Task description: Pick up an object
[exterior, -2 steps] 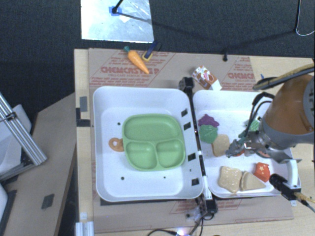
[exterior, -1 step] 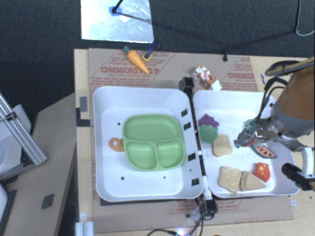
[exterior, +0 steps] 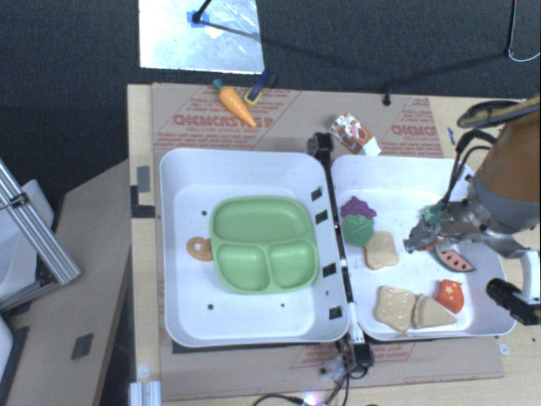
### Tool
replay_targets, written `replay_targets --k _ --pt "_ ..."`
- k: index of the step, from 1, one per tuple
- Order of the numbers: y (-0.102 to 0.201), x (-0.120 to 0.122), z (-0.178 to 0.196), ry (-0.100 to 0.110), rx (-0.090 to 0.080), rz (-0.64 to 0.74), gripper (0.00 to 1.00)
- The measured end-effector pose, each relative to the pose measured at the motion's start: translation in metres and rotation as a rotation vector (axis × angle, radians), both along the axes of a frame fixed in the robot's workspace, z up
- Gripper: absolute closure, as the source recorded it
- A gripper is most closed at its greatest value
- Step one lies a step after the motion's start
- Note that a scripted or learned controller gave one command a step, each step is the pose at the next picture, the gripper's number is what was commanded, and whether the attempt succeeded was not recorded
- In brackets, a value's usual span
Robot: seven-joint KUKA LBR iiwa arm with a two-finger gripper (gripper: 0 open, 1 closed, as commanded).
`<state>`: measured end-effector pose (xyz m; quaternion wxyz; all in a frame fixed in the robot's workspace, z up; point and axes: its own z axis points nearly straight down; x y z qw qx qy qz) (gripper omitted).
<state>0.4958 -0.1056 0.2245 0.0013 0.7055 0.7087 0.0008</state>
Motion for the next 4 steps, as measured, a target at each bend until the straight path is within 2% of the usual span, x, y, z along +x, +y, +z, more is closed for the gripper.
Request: replay_targets --k 1,2,3,4 --pt "0.043 0.029 0.007 -0.001 0.002 0.005 1.00" --pt "0.074 0.073 0.001 -0.002 0.001 0.004 1.00" --pt "0.107 0.106 0.004 -0.002 0.002 0.004 1.00" --pt "0.137 0.111 0.007 0.000 0.002 0.004 1.00"
